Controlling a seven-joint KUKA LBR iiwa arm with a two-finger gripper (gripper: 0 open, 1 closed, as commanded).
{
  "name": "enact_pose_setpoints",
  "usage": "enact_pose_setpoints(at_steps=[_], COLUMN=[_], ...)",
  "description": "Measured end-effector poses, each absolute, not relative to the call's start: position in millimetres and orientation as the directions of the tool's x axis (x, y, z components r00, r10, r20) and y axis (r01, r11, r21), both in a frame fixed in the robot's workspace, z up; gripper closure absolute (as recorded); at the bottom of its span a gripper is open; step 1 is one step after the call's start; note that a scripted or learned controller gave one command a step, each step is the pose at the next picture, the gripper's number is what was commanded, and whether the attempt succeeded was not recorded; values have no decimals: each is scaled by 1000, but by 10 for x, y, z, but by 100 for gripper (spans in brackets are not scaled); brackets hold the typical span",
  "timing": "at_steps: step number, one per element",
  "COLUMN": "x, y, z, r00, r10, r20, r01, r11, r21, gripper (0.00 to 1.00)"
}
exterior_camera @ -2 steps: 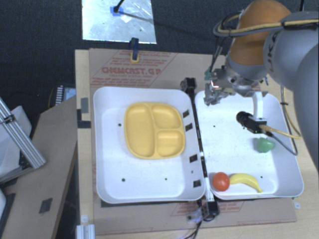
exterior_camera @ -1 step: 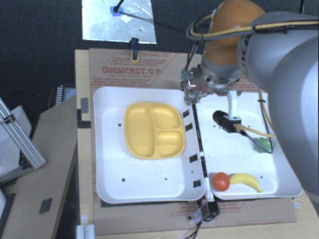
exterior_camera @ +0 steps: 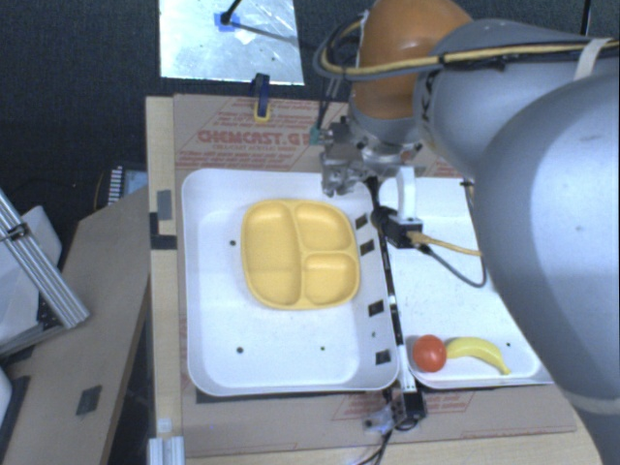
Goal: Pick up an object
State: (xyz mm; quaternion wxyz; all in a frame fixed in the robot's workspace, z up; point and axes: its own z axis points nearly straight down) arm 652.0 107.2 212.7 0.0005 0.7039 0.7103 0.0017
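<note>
Gripper (exterior_camera: 341, 177) is parked over the back edge of the left bin (exterior_camera: 208, 289), just behind the far right corner of the yellow plate (exterior_camera: 297, 253). Honestly can't tell how it's set from this angle, the wrist hardware blocks the business end, and I don't see anything hanging off it.

So the yellow plate is my reference point here. It's a three-compartment thing, lying flat in the left bin, sort of centre and toward the back. The orange band of the arm (exterior_camera: 407, 42) sits up behind and to the right of the plate, and the big grey arm body fills everything further right of it.

Right of the plate, across the divider where the two bins meet, there's the right bin (exterior_camera: 436, 289). Down at its front edge, so forward and right of the plate, you've got a tomato (exterior_camera: 429, 354) and a banana (exterior_camera: 477, 352) just beside each other, looks like touching. Tomato is the closer one to the plate. Both are well apart from the gripper.

A yellowish cable (exterior_camera: 450, 249) runs across the right bin, level with the plate's middle.
</note>
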Motion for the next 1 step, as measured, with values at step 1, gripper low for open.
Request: enact_pose_setpoints(at_steps=[1], x=[6516], y=[1039], z=[2127], r00=[-5], r10=[1000], r20=[0], r01=[1000], r11=[5], r21=[2], gripper=[0])
